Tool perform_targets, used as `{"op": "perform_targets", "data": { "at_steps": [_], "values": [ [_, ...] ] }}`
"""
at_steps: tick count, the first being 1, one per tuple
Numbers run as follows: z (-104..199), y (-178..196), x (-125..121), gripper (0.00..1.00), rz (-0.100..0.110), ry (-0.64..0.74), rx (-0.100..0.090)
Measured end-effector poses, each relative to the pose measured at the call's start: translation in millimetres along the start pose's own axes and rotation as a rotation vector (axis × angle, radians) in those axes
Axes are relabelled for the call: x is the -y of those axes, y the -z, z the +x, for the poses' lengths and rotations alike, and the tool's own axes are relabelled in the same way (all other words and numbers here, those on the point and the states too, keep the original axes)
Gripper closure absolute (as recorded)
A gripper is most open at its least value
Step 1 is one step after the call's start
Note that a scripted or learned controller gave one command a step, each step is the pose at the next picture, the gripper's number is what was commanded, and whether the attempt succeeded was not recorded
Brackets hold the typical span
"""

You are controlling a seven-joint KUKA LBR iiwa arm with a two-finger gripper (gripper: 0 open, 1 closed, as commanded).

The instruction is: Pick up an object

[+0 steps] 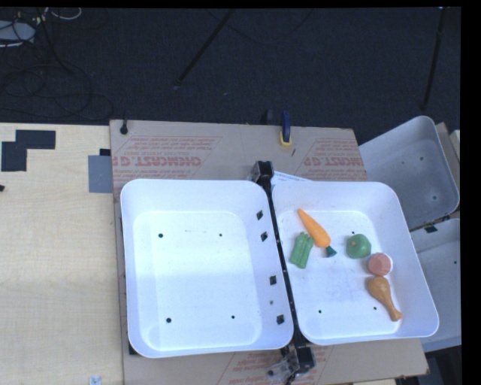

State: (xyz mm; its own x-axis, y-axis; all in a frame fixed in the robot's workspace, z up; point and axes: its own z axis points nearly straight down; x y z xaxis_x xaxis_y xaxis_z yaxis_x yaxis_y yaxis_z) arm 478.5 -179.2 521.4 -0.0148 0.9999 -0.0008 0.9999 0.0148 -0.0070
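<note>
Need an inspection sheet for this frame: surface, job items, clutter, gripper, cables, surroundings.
Surface: two white bins side by side, left bin and right bin, on a cardboard sheet.
Job's things: all in the right bin: carrot, green block beside it, green ball, pink ball, drumstick.
Clutter: blue clamp at the cardboard's far edge.
Gripper: nothing seen.
Cables: loose cables on the dark floor, top left.
Surroundings: wooden bench, grey panel at right.

Dark floor [225, 60] at top, cables [45, 22] trailing across its left corner. Light wooden bench [52, 263] on left, brown cardboard sheet [225, 150] over it. Grey metal plate [413, 165] at right.
</note>
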Motion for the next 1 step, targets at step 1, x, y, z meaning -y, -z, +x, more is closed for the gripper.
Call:
{"op": "perform_targets", "data": {
  "at_steps": [1],
  "values": [
    [40.3,-46.5,1.5,1.00,-0.001,-0.011,-0.003]
  ]
}}
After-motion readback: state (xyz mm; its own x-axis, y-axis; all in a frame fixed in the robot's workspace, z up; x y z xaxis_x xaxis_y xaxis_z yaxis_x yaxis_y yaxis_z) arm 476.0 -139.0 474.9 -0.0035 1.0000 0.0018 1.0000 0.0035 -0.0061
